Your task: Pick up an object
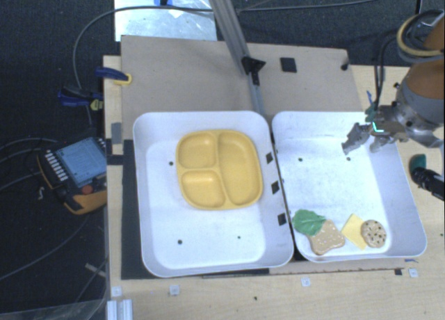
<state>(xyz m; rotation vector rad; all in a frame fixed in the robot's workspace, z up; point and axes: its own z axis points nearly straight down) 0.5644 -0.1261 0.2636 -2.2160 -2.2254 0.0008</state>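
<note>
The gripper (363, 139) hovers open and empty over the right bin's (327, 172) far end. The objects, a cookie (374, 232), cheese (354, 230), toast (326, 239) and lettuce (308, 222), cluster touching in the near corner. Risk: the fingers strike two pieces or the wall, so the grasp slips.

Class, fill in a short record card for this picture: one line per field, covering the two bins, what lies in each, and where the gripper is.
left bin: holds a yellow divided plate
right bin: toy food along its near edge
food items: green leaf, bread slice, cheese slice, cookie
food layout: clustered in a row, leaf at the left, cookie at the right
gripper: over the far right part of the right bin, apart from the food
held object: nothing seen between the fingers
</note>
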